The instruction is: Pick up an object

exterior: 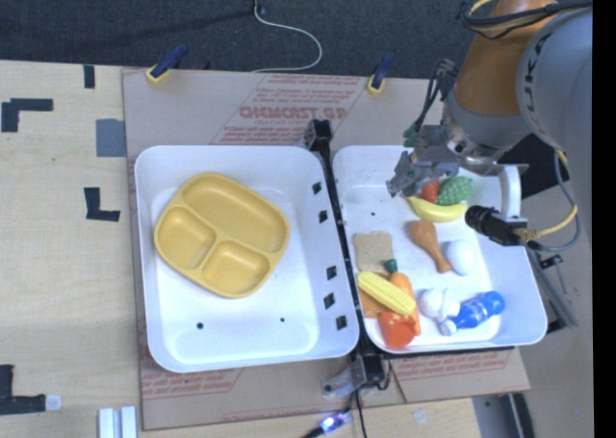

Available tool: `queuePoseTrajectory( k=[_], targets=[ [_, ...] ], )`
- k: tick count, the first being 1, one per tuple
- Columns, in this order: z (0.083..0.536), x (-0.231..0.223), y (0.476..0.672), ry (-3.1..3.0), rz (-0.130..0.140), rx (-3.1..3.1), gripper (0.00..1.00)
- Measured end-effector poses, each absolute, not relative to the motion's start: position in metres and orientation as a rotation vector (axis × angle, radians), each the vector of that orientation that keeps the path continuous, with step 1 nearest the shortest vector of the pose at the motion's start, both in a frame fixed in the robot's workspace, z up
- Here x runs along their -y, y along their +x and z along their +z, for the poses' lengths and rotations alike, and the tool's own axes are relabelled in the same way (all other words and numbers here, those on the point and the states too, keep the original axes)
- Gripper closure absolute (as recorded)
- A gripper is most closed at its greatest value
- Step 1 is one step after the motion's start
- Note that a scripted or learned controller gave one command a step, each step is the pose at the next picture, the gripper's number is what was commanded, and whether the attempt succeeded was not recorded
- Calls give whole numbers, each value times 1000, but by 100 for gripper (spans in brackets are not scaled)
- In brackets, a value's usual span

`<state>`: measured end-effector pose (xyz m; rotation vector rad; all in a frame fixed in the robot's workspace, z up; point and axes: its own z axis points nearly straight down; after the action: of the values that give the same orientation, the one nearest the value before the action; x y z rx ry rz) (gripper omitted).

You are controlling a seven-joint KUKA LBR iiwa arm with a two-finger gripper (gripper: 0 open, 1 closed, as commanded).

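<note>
Grey arm (570,70) with an orange band, yellow cables, and a dark metal claw (416,176).

Red print showing on cardboard sheet (289,109) under white bins, upside down from camera side; large line seeming to read "CHEMCAST GP", not certain; smaller red lines around it too small to read; dark letters "KU" showing on grey arm housing (568,70), cut by frame edge.

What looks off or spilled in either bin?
Nothing spilled or damaged. The yellow divided tray sits skewed in the left bin, not square to its walls. The toy food is bunched in the right bin, the corn lying across the bread slice and carrot.
</note>
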<state>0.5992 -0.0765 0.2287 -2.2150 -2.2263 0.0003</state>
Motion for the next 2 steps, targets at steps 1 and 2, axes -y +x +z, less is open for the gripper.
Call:
queuePoseTrajectory(
  k=[1, 2],
  targets=[
    [232, 33, 643, -2214, -3, 2229, 100],
    [214, 16, 656, -2218, 4, 2223, 100]
  ],
)
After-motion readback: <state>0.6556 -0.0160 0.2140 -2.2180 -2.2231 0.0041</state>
